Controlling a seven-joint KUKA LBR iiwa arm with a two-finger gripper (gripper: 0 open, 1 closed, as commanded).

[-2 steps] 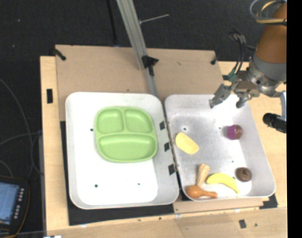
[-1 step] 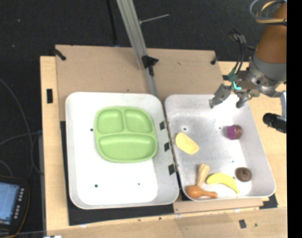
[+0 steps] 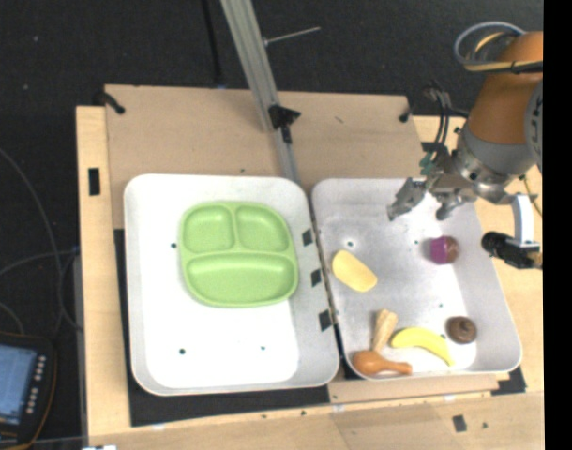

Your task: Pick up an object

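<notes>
My gripper [image 3: 424,206] hangs over the far side of the right bin [image 3: 398,223], its two fingers spread open with nothing between them. A small purple fruit [image 3: 443,248] lies just below and to the right of it. Further toward the front are a yellow wedge [image 3: 354,272], a tan cone-like piece [image 3: 384,327], a yellow banana [image 3: 423,343], an orange piece [image 3: 380,365] and a brown round item [image 3: 461,329].
The left bin [image 3: 155,345] holds a green divided plate [image 3: 238,254]. A slanted metal pole [image 3: 258,64] rises behind the bins. A screen [image 3: 14,382] sits at the lower left off the bench.
</notes>
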